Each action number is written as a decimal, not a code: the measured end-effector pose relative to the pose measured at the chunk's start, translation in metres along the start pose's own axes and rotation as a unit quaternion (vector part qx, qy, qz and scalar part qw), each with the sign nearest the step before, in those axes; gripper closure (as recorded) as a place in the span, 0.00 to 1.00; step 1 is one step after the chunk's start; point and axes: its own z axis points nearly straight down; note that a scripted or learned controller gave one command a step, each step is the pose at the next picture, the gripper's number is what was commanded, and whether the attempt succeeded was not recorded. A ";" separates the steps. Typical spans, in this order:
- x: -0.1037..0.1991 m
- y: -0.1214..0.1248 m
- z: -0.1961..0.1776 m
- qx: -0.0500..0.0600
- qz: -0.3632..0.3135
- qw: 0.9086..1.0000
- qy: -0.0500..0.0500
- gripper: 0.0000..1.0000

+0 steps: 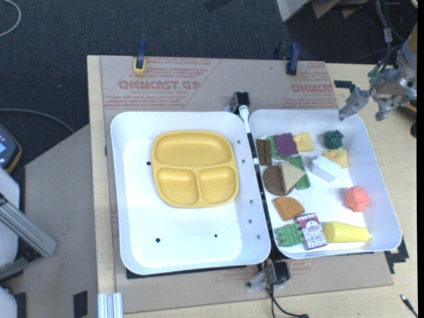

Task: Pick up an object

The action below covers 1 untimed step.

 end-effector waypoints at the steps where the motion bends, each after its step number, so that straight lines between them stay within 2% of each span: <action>1: -0.009 0.002 0.053 0.002 0.000 1.000 0.000 0.00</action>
